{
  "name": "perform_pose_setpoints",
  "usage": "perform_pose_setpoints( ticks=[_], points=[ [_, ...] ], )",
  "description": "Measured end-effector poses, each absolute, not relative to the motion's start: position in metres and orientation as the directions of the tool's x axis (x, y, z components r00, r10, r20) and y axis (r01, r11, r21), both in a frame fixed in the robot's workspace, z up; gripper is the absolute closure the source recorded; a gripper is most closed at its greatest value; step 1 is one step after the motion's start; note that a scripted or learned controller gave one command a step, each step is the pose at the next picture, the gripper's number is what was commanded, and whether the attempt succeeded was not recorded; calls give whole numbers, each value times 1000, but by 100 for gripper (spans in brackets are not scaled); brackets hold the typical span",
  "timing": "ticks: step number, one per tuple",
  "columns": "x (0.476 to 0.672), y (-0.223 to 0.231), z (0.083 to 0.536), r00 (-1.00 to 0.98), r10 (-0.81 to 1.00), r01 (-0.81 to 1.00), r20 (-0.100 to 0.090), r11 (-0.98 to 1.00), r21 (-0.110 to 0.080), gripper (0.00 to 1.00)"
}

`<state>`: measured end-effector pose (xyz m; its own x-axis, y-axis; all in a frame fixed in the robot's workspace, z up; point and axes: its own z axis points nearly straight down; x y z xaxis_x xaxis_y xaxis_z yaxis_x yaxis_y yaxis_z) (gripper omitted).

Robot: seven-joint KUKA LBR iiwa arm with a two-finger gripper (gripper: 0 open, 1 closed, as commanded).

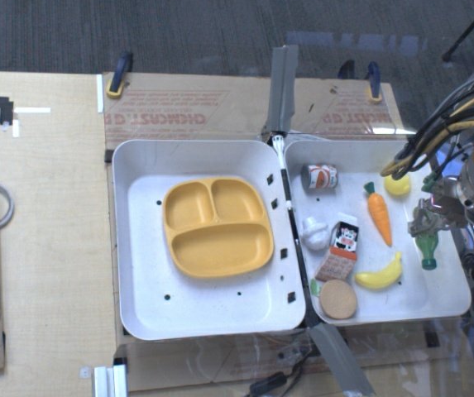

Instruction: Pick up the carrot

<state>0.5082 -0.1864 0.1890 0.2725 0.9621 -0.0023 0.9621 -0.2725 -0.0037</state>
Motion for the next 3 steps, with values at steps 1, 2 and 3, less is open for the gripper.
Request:
perform_pose_setpoints(
  ticks=[1, 2, 3],
  points=[
    [508, -186, 189, 272, 962, 962, -2, -272, -3, 0],
    [572, -168, 93, 267, 964, 964, -2, -267, 3, 0],
    [572, -170, 104, 265, 964, 964, -7, -265, 5, 100]
  ],
)
